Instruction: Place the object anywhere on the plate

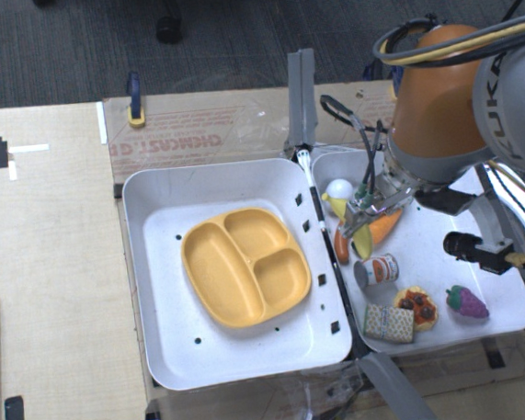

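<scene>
Gripper (371,211) sits low in the right bin (507,305), over a carrot (386,226) and banana (361,239); we cannot tell its grip. We note the yellow plate (246,267) apart, in the left bin (159,288).

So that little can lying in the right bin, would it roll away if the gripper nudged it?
Probably. The can lies on its side on the bin's flat floor, so a sideways push would likely roll it. It looks rigid and smooth, so the gripper might slip on it. The cracker just below could stop it.
</scene>
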